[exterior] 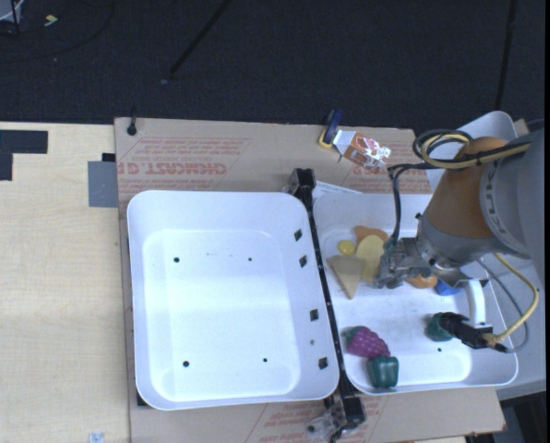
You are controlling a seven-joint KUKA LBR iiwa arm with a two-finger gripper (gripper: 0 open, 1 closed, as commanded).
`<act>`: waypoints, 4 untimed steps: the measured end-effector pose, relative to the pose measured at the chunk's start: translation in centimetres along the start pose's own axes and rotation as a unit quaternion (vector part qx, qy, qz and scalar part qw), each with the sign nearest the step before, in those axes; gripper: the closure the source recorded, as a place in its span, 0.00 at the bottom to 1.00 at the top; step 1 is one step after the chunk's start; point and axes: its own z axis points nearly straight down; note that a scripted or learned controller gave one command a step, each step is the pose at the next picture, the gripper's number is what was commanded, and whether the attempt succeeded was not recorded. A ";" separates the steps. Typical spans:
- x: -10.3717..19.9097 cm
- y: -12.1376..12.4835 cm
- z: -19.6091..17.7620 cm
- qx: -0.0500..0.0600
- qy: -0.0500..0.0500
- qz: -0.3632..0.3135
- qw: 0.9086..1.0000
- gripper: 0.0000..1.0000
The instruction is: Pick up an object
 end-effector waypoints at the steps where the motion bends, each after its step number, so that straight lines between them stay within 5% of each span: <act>1: 0.9 -6.3 -0.1 0.004 0.001 0.002 1.000 1.00; 2: 0.7 -6.2 -1.0 0.006 0.002 0.003 1.000 1.00; 3: 2.1 -9.4 -0.1 0.001 0.000 0.002 1.000 1.00; 4: 4.4 -2.7 0.0 0.001 0.001 0.000 1.000 1.00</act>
